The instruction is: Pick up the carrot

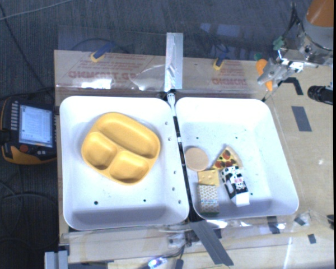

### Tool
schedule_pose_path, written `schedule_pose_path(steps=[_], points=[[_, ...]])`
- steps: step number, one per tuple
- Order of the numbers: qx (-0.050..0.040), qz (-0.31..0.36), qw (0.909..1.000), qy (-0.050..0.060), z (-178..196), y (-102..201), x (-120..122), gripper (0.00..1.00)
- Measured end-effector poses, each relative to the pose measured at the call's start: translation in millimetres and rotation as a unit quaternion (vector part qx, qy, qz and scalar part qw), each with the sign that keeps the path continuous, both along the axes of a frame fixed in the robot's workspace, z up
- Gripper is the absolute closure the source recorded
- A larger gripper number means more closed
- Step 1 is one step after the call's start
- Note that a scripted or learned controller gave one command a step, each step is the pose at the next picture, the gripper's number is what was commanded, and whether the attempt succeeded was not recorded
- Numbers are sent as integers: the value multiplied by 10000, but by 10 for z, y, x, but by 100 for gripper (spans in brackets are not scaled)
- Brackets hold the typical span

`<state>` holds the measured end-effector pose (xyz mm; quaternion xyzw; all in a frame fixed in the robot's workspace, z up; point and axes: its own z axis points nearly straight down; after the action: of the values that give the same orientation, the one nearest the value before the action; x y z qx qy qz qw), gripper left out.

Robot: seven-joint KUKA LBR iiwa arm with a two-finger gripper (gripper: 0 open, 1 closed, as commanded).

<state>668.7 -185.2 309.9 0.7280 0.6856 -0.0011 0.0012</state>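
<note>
Two white bins sit on the table (302, 167). At upper right, the pincer (267, 76) is raised beyond the right bin (263, 114), clenched on the orange carrot (261, 66), seemingly lifted out.

A small orange carrot (261, 66) sits up off the bench at the upper right, beyond the far right corner of the right-hand white bin (277, 133), outside both bins. It shows between the fingers of the gripper (269, 74), mostly hidden, its shape unclear.
</note>
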Motion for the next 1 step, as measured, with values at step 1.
schedule_pose_path(steps=[1], points=[[8, 205, 9998, 20, -1375, 266, -8, 0]])
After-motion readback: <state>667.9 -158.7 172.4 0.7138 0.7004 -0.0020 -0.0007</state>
